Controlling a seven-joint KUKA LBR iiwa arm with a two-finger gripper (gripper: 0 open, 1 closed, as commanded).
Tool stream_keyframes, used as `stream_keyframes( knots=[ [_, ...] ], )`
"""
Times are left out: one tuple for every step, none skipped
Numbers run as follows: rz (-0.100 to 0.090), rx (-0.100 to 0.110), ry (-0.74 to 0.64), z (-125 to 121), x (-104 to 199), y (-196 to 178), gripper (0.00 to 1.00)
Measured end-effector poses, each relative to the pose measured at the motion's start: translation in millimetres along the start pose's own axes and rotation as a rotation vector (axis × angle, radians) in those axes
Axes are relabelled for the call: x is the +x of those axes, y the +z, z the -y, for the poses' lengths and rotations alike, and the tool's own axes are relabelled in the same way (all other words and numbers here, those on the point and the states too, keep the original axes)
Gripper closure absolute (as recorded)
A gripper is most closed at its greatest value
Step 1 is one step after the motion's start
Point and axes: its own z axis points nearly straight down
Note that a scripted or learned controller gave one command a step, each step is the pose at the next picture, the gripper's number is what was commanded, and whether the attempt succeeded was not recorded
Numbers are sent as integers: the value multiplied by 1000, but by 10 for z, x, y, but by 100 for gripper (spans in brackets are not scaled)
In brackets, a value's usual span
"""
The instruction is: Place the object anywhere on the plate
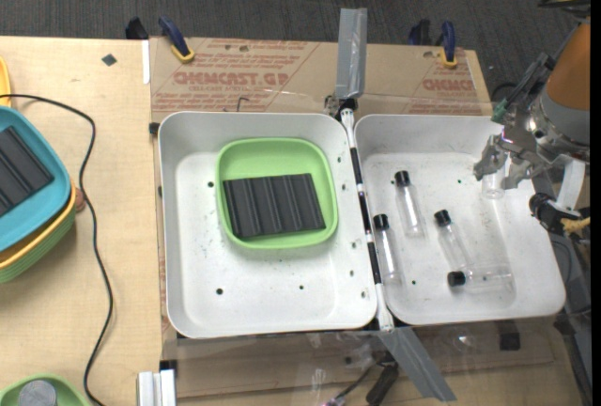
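Clear plastic tubes with black caps lie in the right bin: one tube near the middle, a second tube beside it toward the right, a third tube along the bin's left wall, and a fourth tube lying crosswise near the front. All four rest flat on the bin floor, apart from one another. The green plate sits in the left bin and carries a dark ribbed mat. The gripper hangs over the right bin's far right part, above the tubes; I cannot tell how it is set. Both bins stand on the counter.
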Motion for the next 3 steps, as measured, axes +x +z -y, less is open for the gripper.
stream_keyframes(
  knots=[
    [0, 0, 0, 0, 0, -1, 0],
    [-1, -1, 154, 247, 24, -350, 0],
    [0, 0, 426, 321, -310, -637, 0]
  ],
)
